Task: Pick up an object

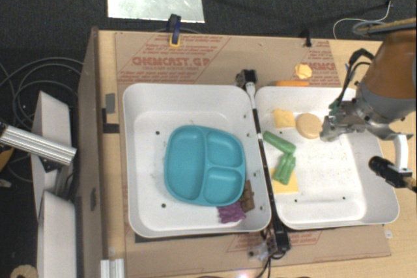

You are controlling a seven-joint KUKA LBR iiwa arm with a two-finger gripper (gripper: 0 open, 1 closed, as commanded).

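We see the left bin [140, 159] at frame centre holding a teal plate [204, 165], with a purple piece [229, 213] and a brown piece [248, 198] at its lower right edge. In the right bin [365, 205], the gripper [329, 129] hovers beside a tan disc [309, 125]; whether it grips anything, we cannot tell. Two green pieces [282, 154] lie over a yellow slice [287, 183], a smaller yellow block [283, 118] above them.

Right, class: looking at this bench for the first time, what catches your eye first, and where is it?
The teal divided plate fills the middle of the left bin, with a purple lump at its lower edge. In the right bin, green pieces lie near the divider, and the gripper sits beside a round tan piece.
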